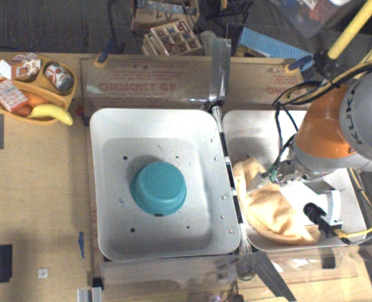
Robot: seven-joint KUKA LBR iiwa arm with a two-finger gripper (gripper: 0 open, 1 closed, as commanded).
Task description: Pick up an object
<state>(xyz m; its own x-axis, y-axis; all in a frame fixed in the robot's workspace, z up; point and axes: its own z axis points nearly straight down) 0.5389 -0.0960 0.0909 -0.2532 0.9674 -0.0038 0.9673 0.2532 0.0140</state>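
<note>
A teal bowl (159, 187) lies upside down near the middle of the left white bin (110, 131). A crumpled tan cloth (271, 209) fills the front left part of the right white bin (249, 128). The grey arm with its orange band (323, 137) reaches in from the right over the right bin. My gripper (279, 174) hangs low at the cloth's upper right edge, right above or touching the fabric. The wrist hides most of it.
A yellow tray (29, 93) with a banana and small food items sits on the bench at far left. A cardboard wall (148, 83) stands behind both bins. Black cables (286, 106) loop over the right bin's back.
</note>
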